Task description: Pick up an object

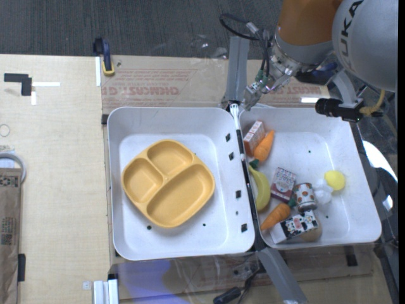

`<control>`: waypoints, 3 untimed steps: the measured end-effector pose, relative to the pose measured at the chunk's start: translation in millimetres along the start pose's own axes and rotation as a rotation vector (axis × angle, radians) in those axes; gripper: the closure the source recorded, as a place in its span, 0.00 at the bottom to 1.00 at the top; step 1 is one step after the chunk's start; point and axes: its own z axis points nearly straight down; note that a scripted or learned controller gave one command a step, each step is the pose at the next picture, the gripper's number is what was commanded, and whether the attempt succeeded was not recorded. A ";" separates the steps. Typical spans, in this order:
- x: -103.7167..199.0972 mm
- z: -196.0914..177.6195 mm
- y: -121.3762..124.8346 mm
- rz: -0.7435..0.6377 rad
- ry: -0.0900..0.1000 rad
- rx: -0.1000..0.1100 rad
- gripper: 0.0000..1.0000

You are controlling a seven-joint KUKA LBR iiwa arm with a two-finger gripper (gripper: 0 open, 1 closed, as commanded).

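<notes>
Carrot (264, 144) lies just below the end effector (253, 98) — its grip state unclear.

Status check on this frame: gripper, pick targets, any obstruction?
Gripper above rear rim between the bins, nothing held. Carrots, banana, cartons bunched in right bin. Yellow plate alone in left bin.

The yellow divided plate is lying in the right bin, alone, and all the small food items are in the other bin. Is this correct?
Not quite. The camera view shows the yellow divided plate lying alone in the left bin, not the right one. The small food items, such as the carrot, the banana and the yellow ball, are in the right bin.
</notes>
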 end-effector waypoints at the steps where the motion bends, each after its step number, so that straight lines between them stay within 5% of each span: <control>1: -49.9 -20.9 -27.8 -0.294 -0.002 -0.002 1.00; 2: -23.3 -6.1 -23.1 -0.401 0.001 -0.001 1.00; 3: 47.9 20.8 22.6 -0.155 0.001 0.000 1.00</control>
